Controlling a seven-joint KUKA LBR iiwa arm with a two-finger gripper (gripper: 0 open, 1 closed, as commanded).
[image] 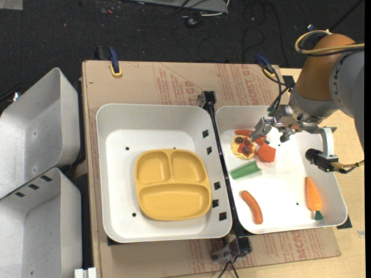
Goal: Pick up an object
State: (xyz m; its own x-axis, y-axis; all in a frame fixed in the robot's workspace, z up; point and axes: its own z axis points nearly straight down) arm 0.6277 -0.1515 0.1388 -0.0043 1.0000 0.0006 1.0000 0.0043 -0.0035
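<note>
Now the fingers (264,127) hang apart, clamped on nothing, just above the yellow waffle toy (243,146) at the far left of the right bin (290,219).

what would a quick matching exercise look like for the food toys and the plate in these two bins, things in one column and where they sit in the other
Things:
1. yellow divided plate
2. carrot
3. sausage
4. green piece

Places:
A. right bin, near its right wall
B. middle of the left bin
C. right bin, toward its front edge, left of centre
D. right bin, just below the yellow and red toys by the gripper

Pairs: 1-B, 2-A, 3-C, 4-D
</note>
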